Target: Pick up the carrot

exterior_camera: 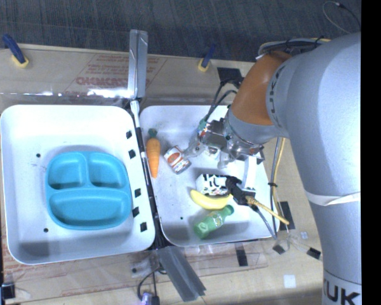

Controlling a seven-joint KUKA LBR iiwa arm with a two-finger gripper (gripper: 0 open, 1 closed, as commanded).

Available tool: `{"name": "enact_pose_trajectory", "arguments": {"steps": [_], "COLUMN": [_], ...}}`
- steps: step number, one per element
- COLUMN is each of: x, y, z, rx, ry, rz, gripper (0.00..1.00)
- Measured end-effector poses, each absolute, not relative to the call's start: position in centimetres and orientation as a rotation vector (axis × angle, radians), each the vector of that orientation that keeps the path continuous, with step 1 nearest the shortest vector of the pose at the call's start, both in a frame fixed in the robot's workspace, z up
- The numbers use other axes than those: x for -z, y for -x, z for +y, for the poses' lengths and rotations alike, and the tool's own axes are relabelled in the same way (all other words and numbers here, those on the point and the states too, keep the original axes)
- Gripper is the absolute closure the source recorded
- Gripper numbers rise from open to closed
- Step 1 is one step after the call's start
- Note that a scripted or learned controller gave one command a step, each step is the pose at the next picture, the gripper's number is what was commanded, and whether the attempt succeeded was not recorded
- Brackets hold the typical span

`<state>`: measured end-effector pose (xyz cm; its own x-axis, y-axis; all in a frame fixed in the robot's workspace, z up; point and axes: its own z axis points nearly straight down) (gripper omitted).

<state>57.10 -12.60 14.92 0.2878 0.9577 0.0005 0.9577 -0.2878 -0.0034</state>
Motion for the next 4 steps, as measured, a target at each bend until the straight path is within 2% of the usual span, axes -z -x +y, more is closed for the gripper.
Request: {"name": "enact_pose_trajectory", "arguments": {"steps": [1, 2, 3, 4], "x": [-12.1, -9.5, -12.9, -11.0], "y": [-59.9, -63.8, -57.6, -59.7], "z": [-9.7, -10.1, -11.0, -9.2], "rx": [-0.002, -0.019, -0.001, 0.0], "ry": [2.451, 2.192, 2.1, 1.697], "rz": [-1.962, -2.252, -2.335, -2.644], "gripper": [0.0, 0.0, 0.0, 0.0]}}
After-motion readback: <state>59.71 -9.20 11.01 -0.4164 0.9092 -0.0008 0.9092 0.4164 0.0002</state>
